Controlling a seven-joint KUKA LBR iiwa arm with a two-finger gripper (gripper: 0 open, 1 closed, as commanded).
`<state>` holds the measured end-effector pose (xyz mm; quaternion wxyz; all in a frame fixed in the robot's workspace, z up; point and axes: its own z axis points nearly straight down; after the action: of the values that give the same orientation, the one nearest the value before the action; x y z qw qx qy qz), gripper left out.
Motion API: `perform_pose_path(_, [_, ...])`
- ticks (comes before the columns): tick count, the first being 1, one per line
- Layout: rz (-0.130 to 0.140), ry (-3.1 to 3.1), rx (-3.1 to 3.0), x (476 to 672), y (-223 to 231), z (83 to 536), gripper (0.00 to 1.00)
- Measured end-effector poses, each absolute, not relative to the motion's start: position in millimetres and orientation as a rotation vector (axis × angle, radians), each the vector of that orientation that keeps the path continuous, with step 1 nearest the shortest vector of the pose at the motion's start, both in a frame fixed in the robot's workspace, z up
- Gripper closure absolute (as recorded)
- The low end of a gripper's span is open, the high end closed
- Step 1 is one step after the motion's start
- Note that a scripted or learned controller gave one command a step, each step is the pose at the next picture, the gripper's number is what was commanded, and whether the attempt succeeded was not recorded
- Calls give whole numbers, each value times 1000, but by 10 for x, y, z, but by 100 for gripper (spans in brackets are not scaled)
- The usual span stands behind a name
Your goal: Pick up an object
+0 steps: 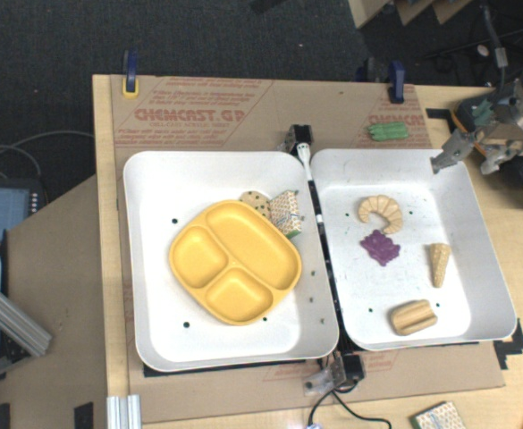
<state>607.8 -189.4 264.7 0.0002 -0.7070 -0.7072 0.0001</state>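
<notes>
The right bin [476, 239] holds a tan croissant [382, 211], a purple bunch of grapes [380, 247], a pale cone [438, 262] and a brown bread roll [412, 316]. My gripper [451, 153] hovers at the bin's far right corner, up and to the right of the croissant and apart from all the objects. Nothing shows in its grasp.
The left bin [145, 239] bears a yellow divided plate [234, 262], with a cookie [255, 202] and a patterned piece [286, 209] at its far edge. A green object [388, 131] lies on the board behind the right bin. Blue clamps [130, 71] hold the board's back edge.
</notes>
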Motion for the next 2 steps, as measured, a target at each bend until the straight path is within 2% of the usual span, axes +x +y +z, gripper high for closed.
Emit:
perform_pose_path(1, [13,-2208,-2209,5554,-1615,1030,0])
perform_pose_path(2, [-2,-2226,-2211,5857,-963,827,0])
